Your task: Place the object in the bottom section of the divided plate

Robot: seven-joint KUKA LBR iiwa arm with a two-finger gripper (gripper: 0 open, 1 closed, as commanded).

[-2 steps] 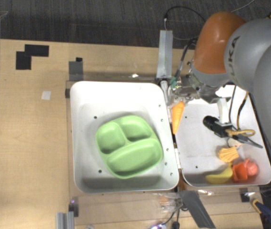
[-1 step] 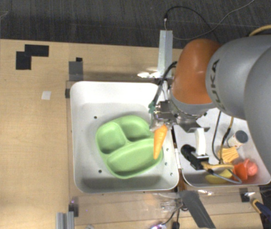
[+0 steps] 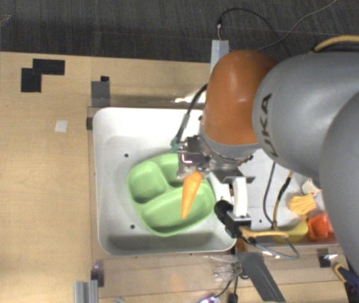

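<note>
A green divided plate lies in the left white bin, towards its right side. An orange carrot lies over the plate's lower section, its thick end up against my gripper and its tip pointing down towards the plate's near rim. The gripper sits just above the carrot's thick end, under the arm's orange band. The wrist hides the contact between gripper and carrot, and the arm covers the plate's right edge.
In the right bin, partly behind the arm, lie a pale orange ridged toy, a red-orange object and a yellow one. Black cables hang by the wrist. The left bin's floor is bare on the plate's left.
</note>
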